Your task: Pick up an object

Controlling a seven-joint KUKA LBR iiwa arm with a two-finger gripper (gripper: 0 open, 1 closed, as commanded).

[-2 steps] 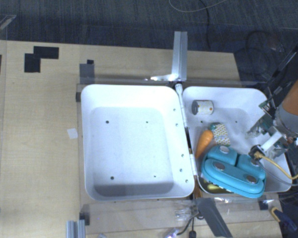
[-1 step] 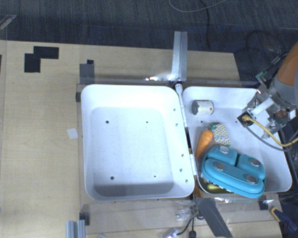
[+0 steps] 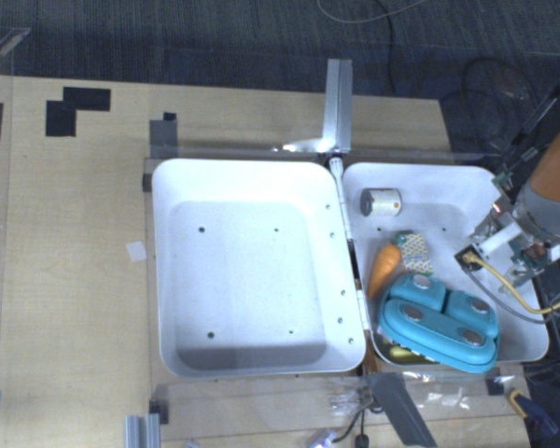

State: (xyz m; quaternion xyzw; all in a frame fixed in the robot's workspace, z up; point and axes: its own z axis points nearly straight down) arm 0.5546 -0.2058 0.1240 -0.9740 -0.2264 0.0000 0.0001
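The gripper [image 3: 515,248] is being held at the right bin's [image 3: 429,177] right edge, apart from the blue toy [image 3: 441,322]; its grip state cannot be told.

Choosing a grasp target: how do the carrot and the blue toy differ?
The carrot is orange, slim and tapered; the blue toy is broad, blocky and much bigger. The carrot lies along the inner wall, the toy across the front. Both lie in the right bin.

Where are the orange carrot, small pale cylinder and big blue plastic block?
orange carrot [image 3: 385,269]: camera view, mid-body.
small pale cylinder [image 3: 381,203]: camera view, curved side.
big blue plastic block [image 3: 441,324]: camera view, top face between grey discs.
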